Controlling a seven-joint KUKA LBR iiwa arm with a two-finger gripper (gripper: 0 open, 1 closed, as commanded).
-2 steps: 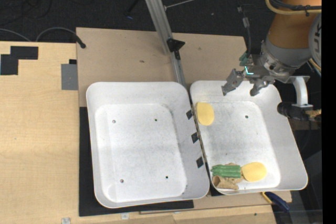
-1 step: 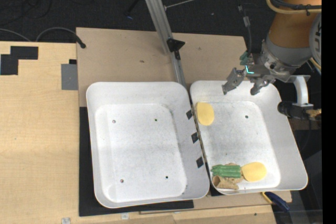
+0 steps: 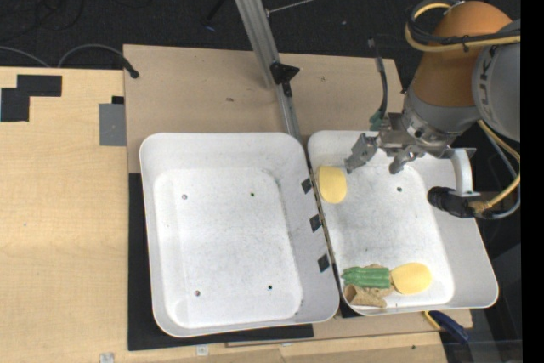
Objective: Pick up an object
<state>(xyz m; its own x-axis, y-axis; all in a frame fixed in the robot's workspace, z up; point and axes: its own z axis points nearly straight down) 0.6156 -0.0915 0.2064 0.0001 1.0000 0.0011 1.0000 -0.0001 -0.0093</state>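
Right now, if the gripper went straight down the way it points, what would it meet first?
Probably the right bin's bare white floor. The gripper hangs right of the yellow piece, though depth is hard to judge from this slanted view.

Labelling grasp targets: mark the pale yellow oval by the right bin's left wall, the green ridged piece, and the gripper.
pale yellow oval object (image 3: pixel 332 184), camera view, centre of its top.
green ridged piece (image 3: pixel 368 276), camera view, mid-body.
gripper (image 3: pixel 377 160), camera view, midway between its fingertips.

Even overhead light, sharp focus, dim dark surroundings.
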